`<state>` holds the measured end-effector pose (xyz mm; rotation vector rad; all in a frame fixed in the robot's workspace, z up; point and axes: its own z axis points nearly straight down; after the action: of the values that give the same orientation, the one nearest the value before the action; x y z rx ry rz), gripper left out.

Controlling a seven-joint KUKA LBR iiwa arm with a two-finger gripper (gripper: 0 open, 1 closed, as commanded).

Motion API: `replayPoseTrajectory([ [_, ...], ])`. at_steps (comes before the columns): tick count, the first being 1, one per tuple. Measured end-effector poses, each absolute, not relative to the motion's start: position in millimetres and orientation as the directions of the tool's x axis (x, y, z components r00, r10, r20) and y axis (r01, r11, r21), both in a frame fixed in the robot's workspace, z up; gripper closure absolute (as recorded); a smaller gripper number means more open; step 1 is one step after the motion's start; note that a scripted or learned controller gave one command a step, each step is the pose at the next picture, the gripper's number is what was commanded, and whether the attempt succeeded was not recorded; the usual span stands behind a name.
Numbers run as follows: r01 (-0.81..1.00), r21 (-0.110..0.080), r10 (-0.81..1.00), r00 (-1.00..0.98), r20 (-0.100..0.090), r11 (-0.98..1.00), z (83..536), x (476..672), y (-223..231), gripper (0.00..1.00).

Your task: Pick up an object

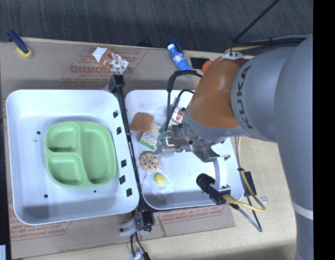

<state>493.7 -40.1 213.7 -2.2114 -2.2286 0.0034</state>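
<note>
- Camera view, slanted from above: two white bins side by side on a cardboard-covered surface; left bin, right bin.
- Left bin: one green divided tray, lying flat near the middle.
- Right bin, along its left side: brown bread-like piece at the top, green patterned packet just below and touching it, speckled cookie lower down, fried-egg toy nearest the front wall.
- Arm: reaches in from the right; its orange band and wrist cover much of the right bin.
- Claw: low over the bin, beside the green patterned packet and just above the cookie. Whether it is spread or closed cannot be told, and nothing is visibly held.
- Likely target, as a judgement: the packet or the cookie, both just beside the tip.
- Risk 1: the pieces sit close together, so closing here could catch two at once or push one aside.
- Risk 2: the packet looks flat and thin; the claw may slide over it and come up with nothing.
- Risk 3: the items lie near the dividing wall; a nudge could wedge one against it.
- Risk 4: loose cables hang by the wrist and could snag.
</note>
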Motion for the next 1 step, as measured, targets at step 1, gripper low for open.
replayPoseTrajectory([
  [1,1.000,-0.003,1.000,-0.007,0.000,0.007,213.7,493.7,-40.5,0.00],
])
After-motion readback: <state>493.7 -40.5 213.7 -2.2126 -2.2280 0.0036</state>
